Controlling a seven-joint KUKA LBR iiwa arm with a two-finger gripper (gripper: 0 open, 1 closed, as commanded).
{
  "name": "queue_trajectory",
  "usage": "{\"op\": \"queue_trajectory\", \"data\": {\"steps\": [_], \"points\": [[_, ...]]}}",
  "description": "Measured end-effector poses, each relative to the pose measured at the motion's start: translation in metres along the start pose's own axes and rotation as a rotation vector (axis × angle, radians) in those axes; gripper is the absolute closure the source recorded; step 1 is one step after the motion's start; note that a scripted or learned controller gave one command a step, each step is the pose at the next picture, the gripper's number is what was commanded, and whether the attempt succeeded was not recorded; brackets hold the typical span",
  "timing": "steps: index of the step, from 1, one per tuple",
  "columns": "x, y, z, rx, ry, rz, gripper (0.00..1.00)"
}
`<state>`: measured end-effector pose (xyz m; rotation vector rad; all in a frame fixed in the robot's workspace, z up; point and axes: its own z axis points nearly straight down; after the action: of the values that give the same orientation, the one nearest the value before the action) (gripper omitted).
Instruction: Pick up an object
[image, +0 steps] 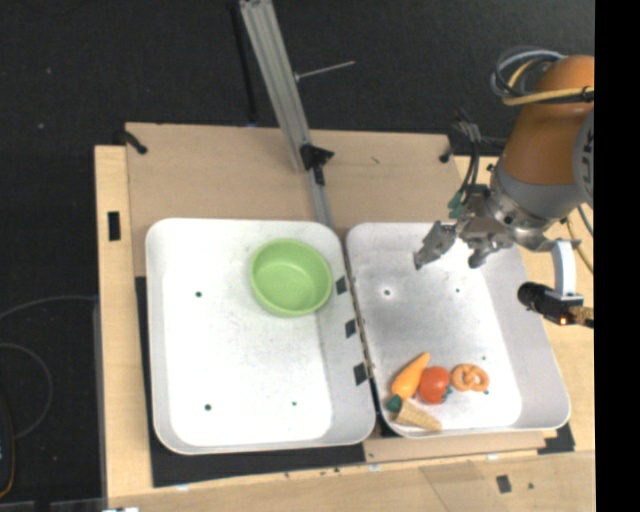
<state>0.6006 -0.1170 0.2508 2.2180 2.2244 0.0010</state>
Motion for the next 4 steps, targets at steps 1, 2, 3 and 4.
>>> {"op": "queue_trajectory", "data": {"steps": [1,2,3,4], "points": [[0.0,0.0,0.0,0.0,0.0,0.001,0.0],[0.001,0.003,0.04,0.0,-0.002,0.004,0.0],[-0.005,-0.008,0.094,0.005,-0.002,0.004,0.0],[-0.006,-0.009,0.147,0.006,-0.002,0.005,0.0]]}}
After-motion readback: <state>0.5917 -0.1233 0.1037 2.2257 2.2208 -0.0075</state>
